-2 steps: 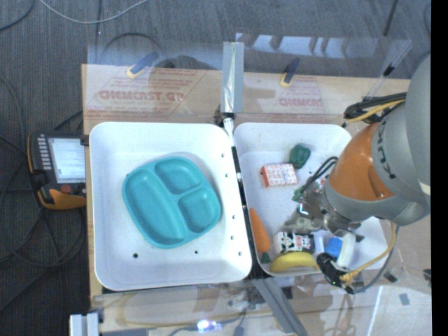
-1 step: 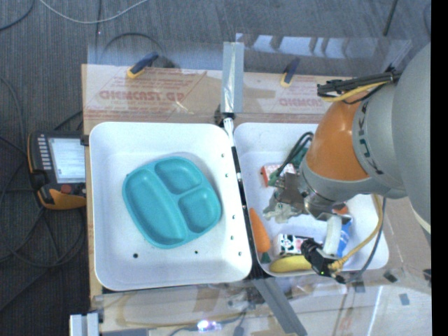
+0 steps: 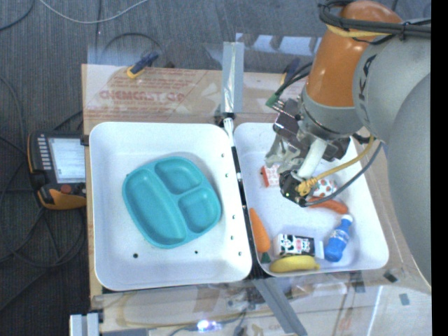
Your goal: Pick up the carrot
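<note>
Far left of the frame, off the bench, a black-and-orange handheld unit [image 3: 56,165] lies on the dark floor. Moving right, the left bin [image 3: 105,261] carries a teal divided plate [image 3: 171,200], set at a slant across its middle.

Across the divider and into the right bin [image 3: 365,259], and there's the carrot [image 3: 260,231]! It lies lengthwise along the bin's left wall, in the lower left part of that bin, nothing touching it from above.

The gripper [image 3: 280,163] sits higher in the frame and a little to the right of the carrot, over the upper left part of the same bin. It is clearly apart from the carrot, with bare white floor between them. Whether the jaws are spread or pressed together I cannot tell; the wrist hides them. A small red-and-white packet [image 3: 269,176] lies just beside the gripper's lower edge.

Further right, along the bottom wall: a black-and-white carton [image 3: 294,244] with a banana [image 3: 294,263] touching it below, then a blue bottle [image 3: 338,240]. Just above the bottle lies a second slim orange piece [image 3: 330,205].
</note>
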Available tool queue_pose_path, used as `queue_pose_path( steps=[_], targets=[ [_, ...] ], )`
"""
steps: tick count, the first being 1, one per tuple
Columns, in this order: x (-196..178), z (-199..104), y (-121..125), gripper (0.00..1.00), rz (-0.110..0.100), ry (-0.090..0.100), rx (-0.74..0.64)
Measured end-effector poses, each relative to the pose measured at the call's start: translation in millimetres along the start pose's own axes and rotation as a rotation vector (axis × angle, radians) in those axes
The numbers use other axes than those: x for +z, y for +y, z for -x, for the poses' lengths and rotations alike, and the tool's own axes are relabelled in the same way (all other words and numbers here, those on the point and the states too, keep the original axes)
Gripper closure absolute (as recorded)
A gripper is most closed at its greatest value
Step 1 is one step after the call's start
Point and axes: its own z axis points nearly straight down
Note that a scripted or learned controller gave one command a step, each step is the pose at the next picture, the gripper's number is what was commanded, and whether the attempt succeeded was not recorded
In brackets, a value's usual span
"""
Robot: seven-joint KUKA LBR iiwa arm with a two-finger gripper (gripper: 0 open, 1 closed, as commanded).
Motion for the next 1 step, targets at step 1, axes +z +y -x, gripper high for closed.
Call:
queue_pose_path(
  steps=[1],
  targets=[
    [15.8,-14.5,-38.3,1.0,-0.003,-0.001,0.661]
  ],
)
